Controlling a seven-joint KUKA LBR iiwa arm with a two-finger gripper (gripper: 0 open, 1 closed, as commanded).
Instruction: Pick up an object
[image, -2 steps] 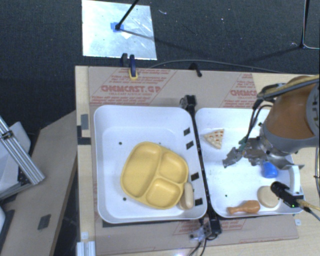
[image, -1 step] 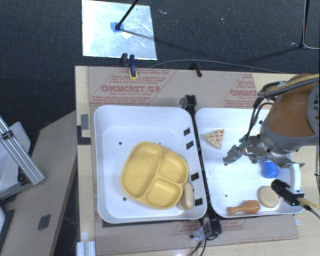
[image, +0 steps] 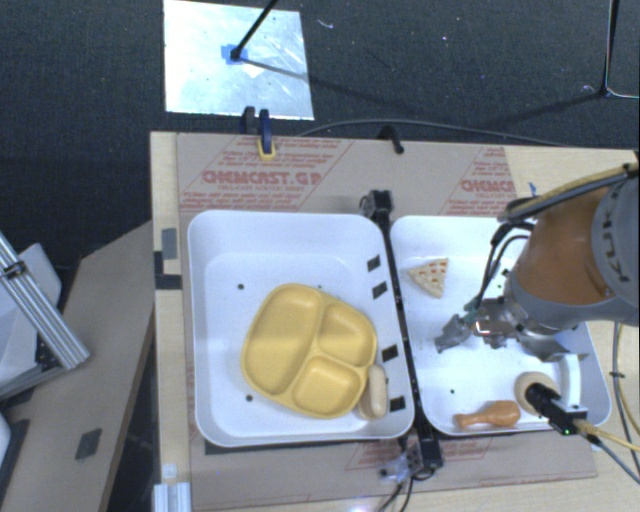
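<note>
Grey hand (image: 452, 334) low over right bin (image: 440, 385), likely lining up a grasp; nothing between fingers, spread unclear. Pizza slice (image: 430, 276) near, drumstick (image: 488, 414) beside.

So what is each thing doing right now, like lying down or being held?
Yellow tray: lying flat in the left bin, right way up.
Pale bread roll: resting against the tray's lower right edge.
Pizza slice: lying flat in the right bin, untouched.
Drumstick: lying on its side near the right bin's front.
Tool: hovering low over the right bin, holding nothing I can see.
</note>
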